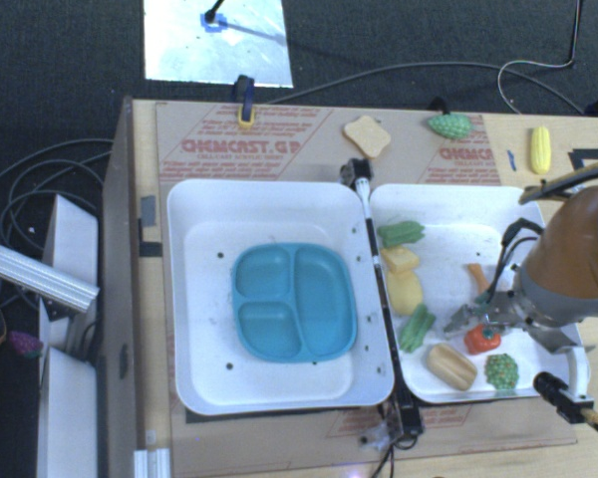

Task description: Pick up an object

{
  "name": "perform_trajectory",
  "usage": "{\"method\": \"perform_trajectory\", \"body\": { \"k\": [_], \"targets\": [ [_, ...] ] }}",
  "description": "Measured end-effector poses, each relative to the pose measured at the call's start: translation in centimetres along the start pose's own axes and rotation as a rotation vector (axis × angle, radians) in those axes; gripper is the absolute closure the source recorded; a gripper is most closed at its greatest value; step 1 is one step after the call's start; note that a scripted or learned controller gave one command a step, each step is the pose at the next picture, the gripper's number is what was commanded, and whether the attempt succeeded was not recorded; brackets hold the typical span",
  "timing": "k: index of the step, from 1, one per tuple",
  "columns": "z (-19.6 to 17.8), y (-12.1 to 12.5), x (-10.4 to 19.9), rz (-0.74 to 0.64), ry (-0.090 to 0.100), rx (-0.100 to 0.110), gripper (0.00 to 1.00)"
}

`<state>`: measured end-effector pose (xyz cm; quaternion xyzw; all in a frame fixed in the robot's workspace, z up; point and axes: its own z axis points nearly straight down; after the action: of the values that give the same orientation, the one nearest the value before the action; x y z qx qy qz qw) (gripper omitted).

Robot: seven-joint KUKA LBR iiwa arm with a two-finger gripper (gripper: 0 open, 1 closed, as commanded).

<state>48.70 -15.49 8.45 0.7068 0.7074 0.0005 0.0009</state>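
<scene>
The pick is under way but not finished, as far as can be judged. The gripper (475, 319) is down inside the right bin (448, 203), near its front-right corner, with the grey arm (578, 257) and its orange band reaching in over the bin's right edge. Its metal fingers point left and lie just above a small red tomato-like toy (483, 340), close to or touching it, but whether they are apart or together cannot be told, and nothing is visibly held between them. The likely target therefore sits on the bin floor, not lifted. Around it lie a green broccoli-like piece (500, 370) at the front edge, a tan bread roll (450, 364) beside that, an orange carrot stick (476, 275) behind the gripper, and a green pod (416, 328), a yellow lemon-like piece (406, 291) and green beans (401, 233) along the bin's left wall. The left bin (209, 217) holds a blue divided plate (294, 302). Closing on one item and raising it remains.
</scene>
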Motion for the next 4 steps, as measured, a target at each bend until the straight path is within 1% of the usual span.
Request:
{"method": "perform_trajectory", "body": {
  "k": [1, 2, 3, 4],
  "targets": [
    [-1.1, 0.1, 0.0, -0.001, -0.001, -0.004, 1.0],
    [-10.1, 4.3, 8.7, -0.005, 0.002, -0.003, 1.0],
    [-10.0, 4.2, 8.5, -0.002, 0.0, 0.0, 0.0],
    [-16.3, 8.9, 3.1, -0.001, -0.002, -0.003, 0.0]
  ]
}}
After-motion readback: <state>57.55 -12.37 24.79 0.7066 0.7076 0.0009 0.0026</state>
